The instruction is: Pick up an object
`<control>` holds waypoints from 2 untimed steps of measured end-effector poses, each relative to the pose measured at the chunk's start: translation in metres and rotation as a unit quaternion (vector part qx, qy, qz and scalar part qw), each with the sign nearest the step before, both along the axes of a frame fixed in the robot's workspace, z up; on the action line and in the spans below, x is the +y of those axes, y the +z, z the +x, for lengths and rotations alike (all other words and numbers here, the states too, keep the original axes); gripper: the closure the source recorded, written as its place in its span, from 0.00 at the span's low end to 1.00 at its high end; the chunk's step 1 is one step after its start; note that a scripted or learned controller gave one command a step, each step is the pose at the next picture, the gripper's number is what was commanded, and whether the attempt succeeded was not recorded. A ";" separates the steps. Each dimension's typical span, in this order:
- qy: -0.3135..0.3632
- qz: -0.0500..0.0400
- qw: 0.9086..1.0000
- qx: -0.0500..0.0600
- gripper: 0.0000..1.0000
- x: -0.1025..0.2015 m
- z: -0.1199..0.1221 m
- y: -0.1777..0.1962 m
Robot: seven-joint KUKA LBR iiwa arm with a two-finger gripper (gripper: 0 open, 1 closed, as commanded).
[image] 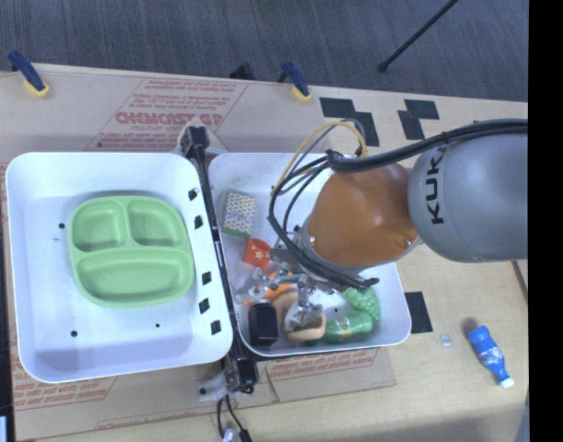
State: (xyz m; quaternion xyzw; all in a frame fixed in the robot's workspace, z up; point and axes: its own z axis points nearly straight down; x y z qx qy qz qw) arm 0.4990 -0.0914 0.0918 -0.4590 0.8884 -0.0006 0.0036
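The grey arm [465, 196] with its orange band reaches in from the right and covers most of the right bin [235, 178], the wrist pointing down and to the left toward that bin's near end. The left bin [23, 247] carries a green divided plate [131, 249], well apart from the work. The jaws [304, 313] hang low over the clutter at the near edge of the right bin, and whether they are spread or pressed together cannot be told, for cables and bracket hide the tips. Directly under and around them lie the likeliest things to be picked: a tan, curved piece [309, 331] touching the bin floor just below, its long axis running left to right, a black block [263, 324] just beside it to the left, and a green knobbly toy [359, 313] to the right. An orange-red piece [257, 253] and a patterned packet [240, 211] lie farther up the bin. By my judgement the tan piece sits nearest, almost straight beneath.
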 end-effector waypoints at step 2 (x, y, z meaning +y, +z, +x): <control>0.000 0.000 1.000 0.000 0.00 0.000 0.000 0.000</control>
